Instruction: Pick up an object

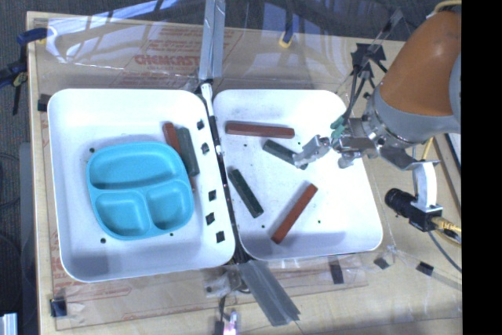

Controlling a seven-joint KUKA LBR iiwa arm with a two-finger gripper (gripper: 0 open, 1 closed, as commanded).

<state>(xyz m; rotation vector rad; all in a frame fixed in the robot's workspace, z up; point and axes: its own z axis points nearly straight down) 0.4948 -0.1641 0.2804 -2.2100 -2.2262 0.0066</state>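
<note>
Two fingers of the gripper (325, 153) stand apart over the right bin (357, 235), gripping nothing. Touching its left fingertip lies a short dark grey bar (278, 149), tilted. Nearby lie two reddish-brown bars (260, 129) (294, 213) and another dark bar (245, 192).
</note>
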